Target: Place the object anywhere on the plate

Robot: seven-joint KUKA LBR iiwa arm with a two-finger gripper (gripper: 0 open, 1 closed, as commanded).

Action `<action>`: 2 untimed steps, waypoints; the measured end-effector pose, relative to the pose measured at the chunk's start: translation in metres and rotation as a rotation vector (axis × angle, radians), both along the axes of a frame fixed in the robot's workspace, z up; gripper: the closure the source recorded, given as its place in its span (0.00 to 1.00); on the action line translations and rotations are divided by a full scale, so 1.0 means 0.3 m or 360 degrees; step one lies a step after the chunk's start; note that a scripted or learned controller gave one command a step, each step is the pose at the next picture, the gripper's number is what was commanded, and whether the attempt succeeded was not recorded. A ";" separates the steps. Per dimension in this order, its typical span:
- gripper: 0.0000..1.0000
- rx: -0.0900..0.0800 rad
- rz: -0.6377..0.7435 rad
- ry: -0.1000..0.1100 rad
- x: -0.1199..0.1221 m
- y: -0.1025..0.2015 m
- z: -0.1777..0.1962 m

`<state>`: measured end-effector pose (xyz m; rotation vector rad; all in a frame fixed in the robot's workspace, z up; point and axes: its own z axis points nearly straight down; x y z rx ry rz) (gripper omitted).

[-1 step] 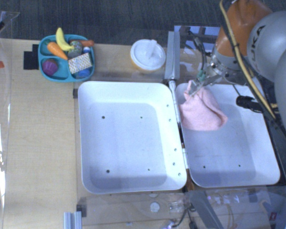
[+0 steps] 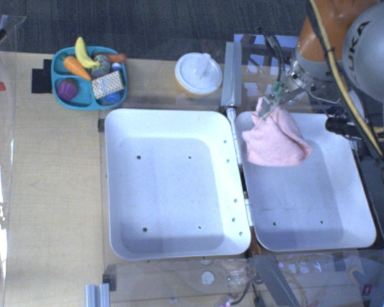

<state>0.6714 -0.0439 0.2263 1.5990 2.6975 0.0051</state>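
A pink cloth (image 2: 276,142) lies bunched at the far left corner of the right bin (image 2: 313,203). Its top corner is pulled up into a peak that ends between the fingers of my gripper (image 2: 269,102), which is shut on it. The rest of the cloth droops onto the bin floor. A round white plate with a yellow rim (image 2: 198,73) sits on the bench beyond the bins, to the left of the gripper. The grey arm with its orange band (image 2: 336,8) comes in from the upper right.
The left bin (image 2: 166,184) sits beside the right one, with a raised divider (image 2: 238,165) between them. A blue sectioned tray (image 2: 89,77) with toy food stands at the far left of the bench. A metal bracket (image 2: 229,69) rises behind the bins, next to the plate.
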 end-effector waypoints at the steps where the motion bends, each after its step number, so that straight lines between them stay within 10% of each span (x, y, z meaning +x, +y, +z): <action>1: 1.00 -0.0002 0.0642 0.0004 -0.026 0.180 -0.030; 2: 1.00 -0.0005 0.1280 -0.0001 -0.035 0.384 -0.009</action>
